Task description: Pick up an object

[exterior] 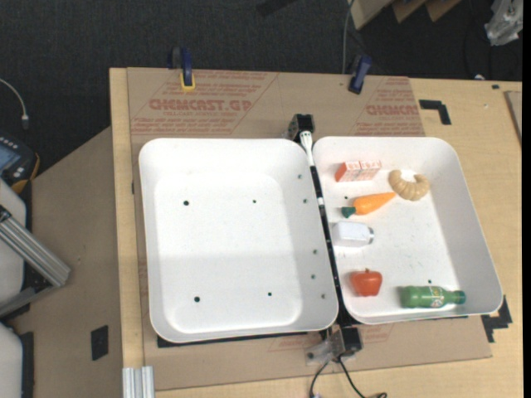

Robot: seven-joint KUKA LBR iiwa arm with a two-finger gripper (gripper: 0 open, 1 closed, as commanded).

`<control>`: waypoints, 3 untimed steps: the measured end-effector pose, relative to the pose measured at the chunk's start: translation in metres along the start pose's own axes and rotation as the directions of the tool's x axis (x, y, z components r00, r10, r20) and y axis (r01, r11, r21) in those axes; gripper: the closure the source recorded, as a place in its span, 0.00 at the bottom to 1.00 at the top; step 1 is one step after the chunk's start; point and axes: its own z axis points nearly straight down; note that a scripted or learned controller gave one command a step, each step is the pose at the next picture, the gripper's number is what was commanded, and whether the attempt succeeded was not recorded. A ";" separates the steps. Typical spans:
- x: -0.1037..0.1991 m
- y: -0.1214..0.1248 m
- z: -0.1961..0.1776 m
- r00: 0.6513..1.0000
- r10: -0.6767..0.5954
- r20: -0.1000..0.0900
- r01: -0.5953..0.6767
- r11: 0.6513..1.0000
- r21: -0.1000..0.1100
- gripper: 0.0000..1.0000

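Note:
The right bin [473, 222] holds several small objects. A red and white box [358, 170] lies near its far left corner, with a beige croissant [409, 185] to the right of it. An orange carrot [371, 203] lies below them, pointing up to the right. A white block [352, 234] sits against the bin's left wall. A red pepper [366, 282] rests near the front, and a green bottle [431, 297] lies on its side at the front right.
The left bin [158, 222] adjoins the right one along a black hinge strip [319, 214]. Both stand on a brown board [249, 98] held by two blue clamps [184, 63] at the far edge. A grey metal part [504, 11] sits at the top right corner.

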 end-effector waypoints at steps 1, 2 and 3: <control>-0.104 -0.013 0.013 1.000 0.012 0.001 -0.012 1.000 0.007 1.00; -0.042 -0.050 0.011 1.000 -0.002 -0.005 0.002 1.000 0.009 1.00; -0.121 -0.097 0.024 1.000 0.011 -0.002 -0.011 1.000 0.010 1.00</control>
